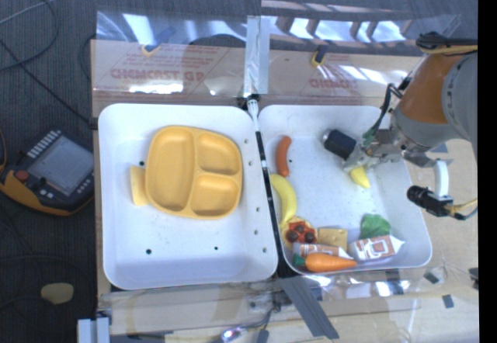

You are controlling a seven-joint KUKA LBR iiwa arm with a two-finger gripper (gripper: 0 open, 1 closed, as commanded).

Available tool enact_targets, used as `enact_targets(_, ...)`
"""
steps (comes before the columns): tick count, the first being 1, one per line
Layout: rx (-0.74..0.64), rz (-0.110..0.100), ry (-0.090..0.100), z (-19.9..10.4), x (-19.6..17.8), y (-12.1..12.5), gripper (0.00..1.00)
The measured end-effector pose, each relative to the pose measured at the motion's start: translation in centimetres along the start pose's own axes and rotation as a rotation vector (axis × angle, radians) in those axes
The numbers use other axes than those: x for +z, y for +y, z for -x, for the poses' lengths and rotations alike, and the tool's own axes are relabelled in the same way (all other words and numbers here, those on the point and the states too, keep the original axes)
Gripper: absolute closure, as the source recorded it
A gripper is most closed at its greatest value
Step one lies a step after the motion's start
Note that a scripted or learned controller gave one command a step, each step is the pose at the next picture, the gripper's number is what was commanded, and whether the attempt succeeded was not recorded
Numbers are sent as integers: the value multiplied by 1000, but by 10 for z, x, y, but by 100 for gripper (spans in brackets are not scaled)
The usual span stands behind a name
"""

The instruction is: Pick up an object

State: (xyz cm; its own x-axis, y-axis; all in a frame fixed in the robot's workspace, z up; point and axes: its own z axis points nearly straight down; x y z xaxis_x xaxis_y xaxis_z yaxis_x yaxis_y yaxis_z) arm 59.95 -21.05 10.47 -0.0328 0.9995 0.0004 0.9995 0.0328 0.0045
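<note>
Yellow moulded tray (192,171) | smooth curved banana (285,195) | tapered carrot (329,262)

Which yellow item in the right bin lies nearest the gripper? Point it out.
The small yellow piece, just below the gripper near the bin's right side. The banana lies far off, against the divider beside the sausage.
</note>
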Motion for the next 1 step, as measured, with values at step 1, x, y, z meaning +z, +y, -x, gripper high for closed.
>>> enact_targets(1, -203, -7, -4, 14, -24, 29, 100)
